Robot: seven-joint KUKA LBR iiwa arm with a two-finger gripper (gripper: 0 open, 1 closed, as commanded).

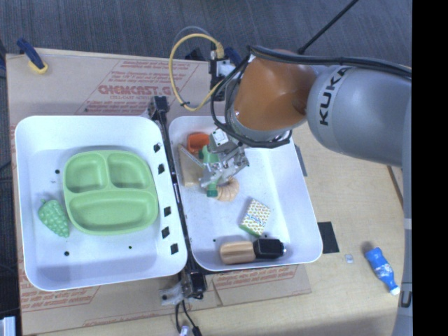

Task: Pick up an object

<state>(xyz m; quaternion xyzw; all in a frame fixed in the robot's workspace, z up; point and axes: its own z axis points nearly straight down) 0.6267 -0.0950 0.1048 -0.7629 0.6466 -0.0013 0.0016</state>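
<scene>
Your likeliest target, a tan ridged object [227, 190], lies mid right bin [297, 194], just under the gripper [222, 165]. That bin also holds an orange piece [197, 143] at its far edge, a patterned packet [256, 217], and a tan-and-black brush [250, 250] near its front edge. Left bin [35, 187]: green divided plate [110, 191], green textured item [53, 218]. The arm [308, 107] reaches down from the right; you cannot tell its grip, the clutter blurs it.

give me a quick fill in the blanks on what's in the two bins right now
1. The green divided tray lies in the ____ bin.
2. The gripper is down in the ____ bin.
3. The checked yellow block lies in the ____ bin.
4. The arm's band above the wrist is ____.

Missing words: left; right; right; orange
</scene>
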